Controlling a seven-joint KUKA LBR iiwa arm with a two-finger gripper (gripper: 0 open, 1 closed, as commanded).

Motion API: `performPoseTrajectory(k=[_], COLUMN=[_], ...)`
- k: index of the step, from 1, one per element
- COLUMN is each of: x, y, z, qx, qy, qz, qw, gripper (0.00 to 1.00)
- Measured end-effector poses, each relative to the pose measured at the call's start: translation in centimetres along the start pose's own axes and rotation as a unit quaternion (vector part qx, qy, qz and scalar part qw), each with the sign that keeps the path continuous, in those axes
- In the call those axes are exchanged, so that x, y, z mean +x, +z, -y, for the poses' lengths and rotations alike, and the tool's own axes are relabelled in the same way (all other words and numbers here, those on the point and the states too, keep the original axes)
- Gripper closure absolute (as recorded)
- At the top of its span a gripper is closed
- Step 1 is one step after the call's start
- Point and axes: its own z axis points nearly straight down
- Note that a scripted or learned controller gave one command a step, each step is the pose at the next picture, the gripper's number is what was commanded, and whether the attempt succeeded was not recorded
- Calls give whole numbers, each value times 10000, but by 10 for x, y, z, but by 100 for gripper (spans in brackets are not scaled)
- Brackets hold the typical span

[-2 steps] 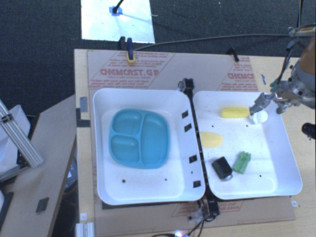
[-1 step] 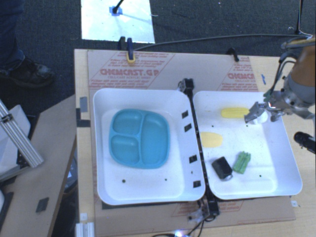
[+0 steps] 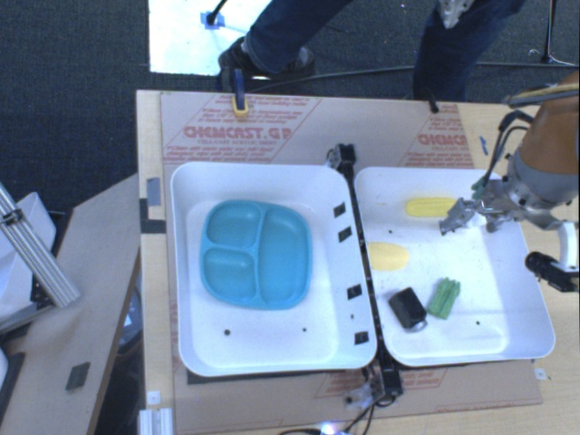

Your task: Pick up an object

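Note:
The right bin point(image 3: 517, 333) holds several small things. A long yellow piece point(image 3: 428, 207) lies at its back, and a rounder yellow piece point(image 3: 388, 256) rests near the divider. Toward the front are a black block point(image 3: 408, 307) and, beside it, a green ridged block point(image 3: 444, 298). My gripper point(image 3: 473, 219) hangs over the back right of this bin, just right of the long yellow piece. It is open, with only white bin floor between its fingers.
A blue divided plate point(image 3: 255, 253) lies in the left bin point(image 3: 195, 333). A black hinge strip point(image 3: 355, 261) runs between the bins. A person's legs point(image 3: 362, 16) stand behind the bench. The grey arm point(image 3: 548, 161) comes in from the right.

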Motion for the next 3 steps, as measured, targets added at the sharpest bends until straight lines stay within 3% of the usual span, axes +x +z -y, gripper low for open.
performPoseTrajectory(k=[1,2,3], x=[5,4,-5], y=[60,47,-12], z=[-4,-5,-6], qx=[2,-15,-28], qy=[-13,-7,8], qz=[-3,3,7], qw=[10000,10000,10000], gripper=[0,100,100])
